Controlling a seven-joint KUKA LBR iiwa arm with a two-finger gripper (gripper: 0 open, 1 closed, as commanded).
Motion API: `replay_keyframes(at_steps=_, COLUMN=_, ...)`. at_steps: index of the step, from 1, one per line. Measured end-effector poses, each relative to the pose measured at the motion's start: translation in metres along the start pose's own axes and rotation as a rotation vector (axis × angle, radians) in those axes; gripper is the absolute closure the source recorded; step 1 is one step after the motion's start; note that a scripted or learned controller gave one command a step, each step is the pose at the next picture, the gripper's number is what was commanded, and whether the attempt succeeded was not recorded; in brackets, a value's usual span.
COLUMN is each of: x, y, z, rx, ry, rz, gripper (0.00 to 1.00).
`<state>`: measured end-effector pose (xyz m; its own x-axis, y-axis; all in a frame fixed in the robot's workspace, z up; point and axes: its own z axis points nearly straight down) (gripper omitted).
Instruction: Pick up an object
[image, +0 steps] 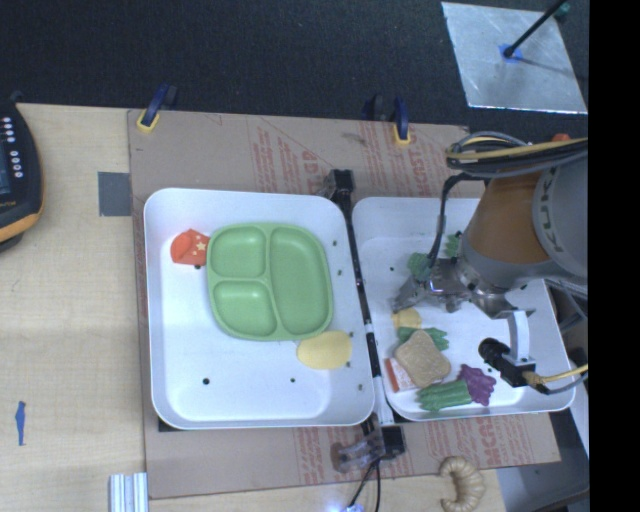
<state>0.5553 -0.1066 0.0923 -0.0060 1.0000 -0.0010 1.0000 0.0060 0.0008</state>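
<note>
My gripper (412, 294) hangs low over the middle of the right bin (375, 232), with the grey and orange arm reaching in from the right. Its tip is just above a small yellow piece (406, 318). A green leafy toy (418, 264) lies right behind it, partly hidden by the wrist. Toward the front of that bin are a brown bread slice (422, 358), a green bean pod (444, 396) and a purple toy (478, 382). Nothing shows as held.
The left bin (170, 390) holds a green divided plate (270, 280), a red toy (188, 247) at its left and a yellow lemon-like toy (324, 350) near the right wall. A black part (500, 362) of the arm overhangs the right bin's front right corner.
</note>
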Motion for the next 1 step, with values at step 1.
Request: replay_keyframes(at_steps=1, x=-0.0461, y=0.0791, z=-0.0288, rx=-0.007, ry=-0.003, rz=0.000, gripper=0.00)
